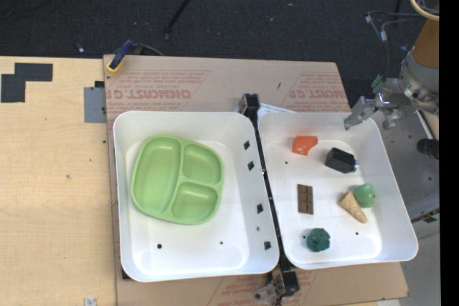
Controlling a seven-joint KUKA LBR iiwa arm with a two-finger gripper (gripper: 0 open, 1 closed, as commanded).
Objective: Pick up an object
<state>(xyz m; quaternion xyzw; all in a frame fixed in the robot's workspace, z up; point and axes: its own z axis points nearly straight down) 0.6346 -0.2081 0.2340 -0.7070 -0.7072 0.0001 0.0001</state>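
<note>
Cardboard-covered bench (pixel 215 86), two white bins.
Right bin (pixel 391 175): black block (pixel 340 160), orange piece (pixel 304 145), brown bar (pixel 305 199). Left bin (pixel 136 254): green divided plate (pixel 177 180). Gripper (pixel 373 111) fingers spread, empty.

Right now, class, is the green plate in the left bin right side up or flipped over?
Right side up: the green plate shows its three sunken compartments facing upward, lying flat on the left bin floor.
</note>
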